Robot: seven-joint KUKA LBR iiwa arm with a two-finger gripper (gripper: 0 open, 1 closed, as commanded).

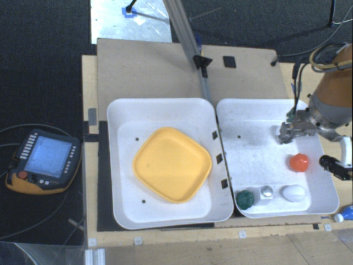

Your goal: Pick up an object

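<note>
Reaching in from the right of the fixed overhead camera, the grey arm with its orange band hung over the right-hand bin; its gripper sat low above the bin's upper right part, well short of every loose item there, and nothing could be seen between its fingers; whether those fingers stood apart or together could not be told from this slanted view. Below and a little to the right of the gripper, an orange-red ball lay on the bin floor, near but apart from the tool; along the front wall sat a dark green object, a small silvery piece just beside it, and a white oval object further right, possibly an egg shape, though it blurred into the white floor. The left-hand bin held a yellow square plate, turned corner-on and lying flat near the middle; outside the bench at far left, a handheld control pendant with a lit screen rested on dark carpet.
</note>
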